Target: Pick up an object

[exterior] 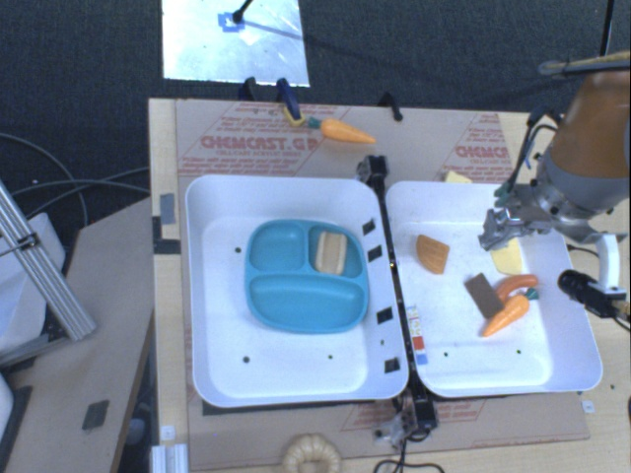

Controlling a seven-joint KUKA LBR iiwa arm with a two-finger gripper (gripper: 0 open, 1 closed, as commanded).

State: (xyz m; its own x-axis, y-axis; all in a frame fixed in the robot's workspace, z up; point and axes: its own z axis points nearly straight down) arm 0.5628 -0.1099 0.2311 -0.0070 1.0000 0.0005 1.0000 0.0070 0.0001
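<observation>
Two white bins sit side by side on the tabletop [246, 141], which is covered by a printed cardboard sheet. The left bin [212, 264] fills the centre-left of the frame and holds a blue divided plate [296, 299]. A tan bread slice [330, 253] lies in the plate's upper right compartment.

The right bin [513, 368] lies centre-right. Near its left part sits an orange-brown chunk [432, 253]. Toward the middle right, a brown block [482, 295] lies tilted, with a carrot [506, 315] just below and right of it and touching it. A small red-orange sausage [518, 286] lies just above the carrot. A pale yellow cheese piece [509, 259] lies above the sausage, partly under the claw. Another pale yellow wedge [456, 177] sits at the bin's upper rim.

The arm [592, 136] comes in from the upper right of the frame. Its claw [503, 227] hangs over the right bin's upper middle, just above the cheese piece. I cannot tell how the claw is set, and nothing is seen gripped in it.

A second carrot [340, 131] lies on the cardboard above the left bin, outside both bins. A shiny sheet [232, 28] lies at the upper left of the frame. A pale ring [312, 454] sits at the bottom edge.
</observation>
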